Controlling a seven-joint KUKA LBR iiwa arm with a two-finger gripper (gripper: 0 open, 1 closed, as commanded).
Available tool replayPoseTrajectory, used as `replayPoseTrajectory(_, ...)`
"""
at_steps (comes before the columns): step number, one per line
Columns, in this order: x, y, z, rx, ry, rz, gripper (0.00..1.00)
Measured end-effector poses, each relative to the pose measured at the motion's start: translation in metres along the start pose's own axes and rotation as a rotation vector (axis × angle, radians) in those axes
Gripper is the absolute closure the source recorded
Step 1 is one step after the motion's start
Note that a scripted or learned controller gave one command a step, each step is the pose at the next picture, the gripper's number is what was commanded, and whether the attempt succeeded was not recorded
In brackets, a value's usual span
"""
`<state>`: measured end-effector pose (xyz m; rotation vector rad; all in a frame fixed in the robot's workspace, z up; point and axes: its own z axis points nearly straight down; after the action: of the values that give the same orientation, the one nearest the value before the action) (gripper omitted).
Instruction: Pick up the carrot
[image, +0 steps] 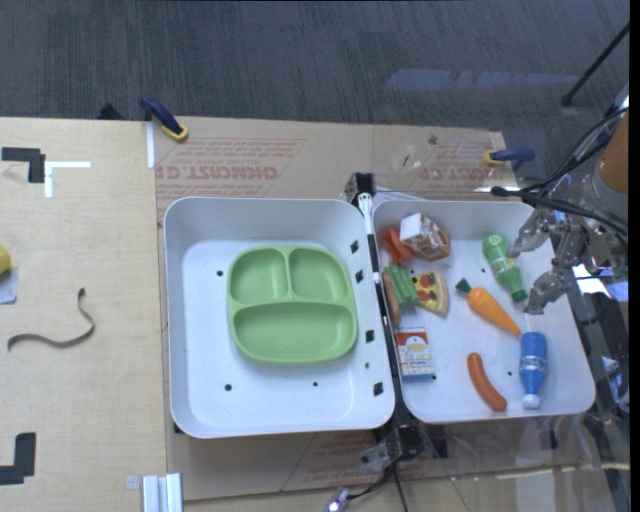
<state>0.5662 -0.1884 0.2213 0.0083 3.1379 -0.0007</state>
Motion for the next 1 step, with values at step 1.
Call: replayPoseTrajectory(1, -0.0176, 0.0017, 0.1277, 0.001, -0.002, 0.053, 0.0)
